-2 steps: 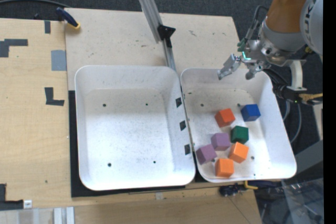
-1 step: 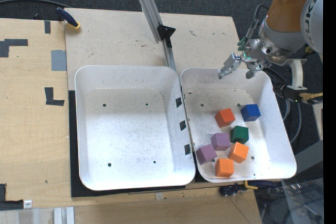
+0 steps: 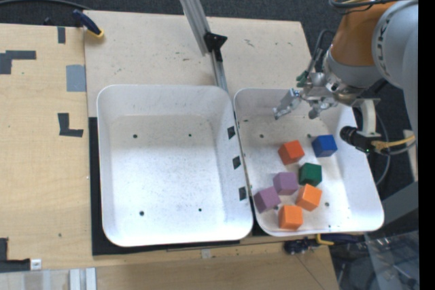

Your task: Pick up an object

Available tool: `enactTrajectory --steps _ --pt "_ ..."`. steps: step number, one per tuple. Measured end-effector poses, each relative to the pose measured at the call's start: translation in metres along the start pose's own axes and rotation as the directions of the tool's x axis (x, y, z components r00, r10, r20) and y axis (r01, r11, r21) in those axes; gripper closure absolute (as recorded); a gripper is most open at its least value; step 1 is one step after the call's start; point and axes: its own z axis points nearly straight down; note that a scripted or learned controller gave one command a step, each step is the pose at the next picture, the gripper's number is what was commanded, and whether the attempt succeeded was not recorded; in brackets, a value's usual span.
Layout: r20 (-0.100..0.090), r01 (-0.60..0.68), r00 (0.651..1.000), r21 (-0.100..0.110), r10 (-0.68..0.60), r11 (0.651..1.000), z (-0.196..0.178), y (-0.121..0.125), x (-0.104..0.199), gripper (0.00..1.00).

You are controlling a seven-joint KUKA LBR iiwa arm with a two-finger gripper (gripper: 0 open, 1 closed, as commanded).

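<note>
**Arm hovers at the far end of the right bin, nothing in its grasp**

The wooden bench (image 3: 41,166) spreads across the scene, with grey and dark tape marks on its left part. On it sit the two shallow white bins side by side. The left bin (image 3: 109,146) takes up the middle of the view, its floor dotted with a few small dark holes. The right bin (image 3: 367,204) is narrower in this view and holds all the loose blocks.

The grey arm (image 3: 401,30), with its orange band (image 3: 353,27), comes in from the upper right and bends down over the far end of the right bin. A slanted metal rail (image 3: 190,0) crosses the bench from the top and ends at a black clamp (image 3: 216,42) near the seam between the bins.

The gripper (image 3: 299,107) hangs above the far end of the right bin. Its two fingers are spread wide apart, one toward the bin's left wall, one toward the right, and there is nothing between them.

The blocks lie in the near half of the right bin, apart from the gripper. An orange cube (image 3: 291,151) and a blue cube (image 3: 325,145) are closest to it. Below them are a green cube (image 3: 310,173), a purple cube (image 3: 285,182), a second purple cube (image 3: 266,198), an orange block (image 3: 310,196) and another orange block (image 3: 291,216).
</note>
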Motion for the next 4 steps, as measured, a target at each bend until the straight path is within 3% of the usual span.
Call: enactTrajectory --steps 1,2,3,4 --pt "0.000 0.000 1.000 0.000 0.000 1.000 0.062 -0.003 -0.007 0.00" --pt "0.000 0.001 1.000 -0.002 -0.001 1.000 0.098 -0.004 -0.006 0.00" --pt "-0.001 0.002 1.000 -0.005 -0.002 1.000 0.085 -0.003 -0.006 1.00" --pt "0.001 0.000 1.000 -0.013 0.000 1.000 0.024 -0.003 -0.012 1.00"
